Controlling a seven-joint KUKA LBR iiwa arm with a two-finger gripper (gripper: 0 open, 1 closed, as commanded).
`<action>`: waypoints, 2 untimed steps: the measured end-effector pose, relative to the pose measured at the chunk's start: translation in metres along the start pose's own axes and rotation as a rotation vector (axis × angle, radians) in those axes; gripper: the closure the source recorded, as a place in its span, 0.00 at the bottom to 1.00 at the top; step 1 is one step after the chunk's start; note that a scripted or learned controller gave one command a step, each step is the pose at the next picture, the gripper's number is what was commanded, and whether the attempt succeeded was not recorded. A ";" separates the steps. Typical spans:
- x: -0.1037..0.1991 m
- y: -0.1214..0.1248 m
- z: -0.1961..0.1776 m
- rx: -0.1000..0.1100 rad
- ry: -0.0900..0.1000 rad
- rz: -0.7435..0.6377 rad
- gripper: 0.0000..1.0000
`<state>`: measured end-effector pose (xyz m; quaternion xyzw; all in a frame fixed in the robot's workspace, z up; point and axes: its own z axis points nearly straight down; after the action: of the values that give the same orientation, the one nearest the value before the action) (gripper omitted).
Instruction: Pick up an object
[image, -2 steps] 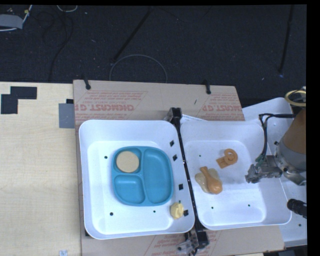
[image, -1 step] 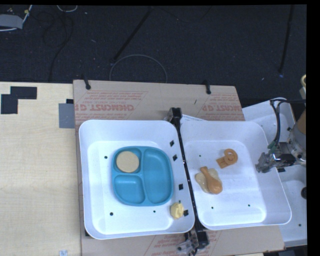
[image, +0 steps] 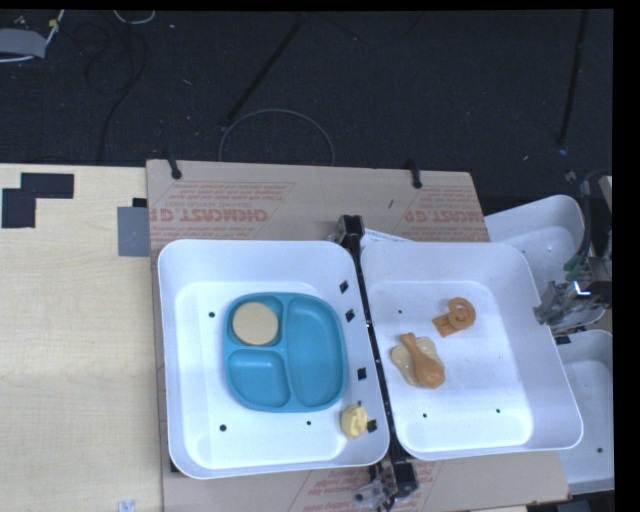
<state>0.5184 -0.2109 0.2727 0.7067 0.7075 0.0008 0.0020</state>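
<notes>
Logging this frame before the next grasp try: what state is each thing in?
Blue divided plate: flat in the left bin.
Tan round piece: in the plate's upper-left compartment.
Yellow lump: on the left bin floor, beside the plate.
Orange spiral piece: lying in the right bin.
Orange-and-cream piece: lying there too.

Plainly a robotics lab or test bench, not a home or kitchen. Two shallow white plastic bins (image: 190, 300) clipped side by side on a brown cardboard sheet printed with red lettering (image: 225, 205), all resting on a pale wooden benchtop (image: 70, 340) marked with flat black and grey rectangular patches (image: 40, 195). Dark carpet behind (image: 400, 80), strewn with loose black cables (image: 270, 60). Toy-like props in place of real food: a blue plastic sectioned tray (image: 300, 355) and small orange and yellow plastic pieces (image: 455, 316). Metal robot hardware at the right edge (image: 570, 300).
</notes>
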 end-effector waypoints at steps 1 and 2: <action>0.058 -0.005 -0.003 0.006 0.005 -0.004 1.00; 0.121 -0.010 0.003 0.008 0.005 -0.004 1.00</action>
<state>0.5083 -0.0899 0.2694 0.7051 0.7091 -0.0004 -0.0027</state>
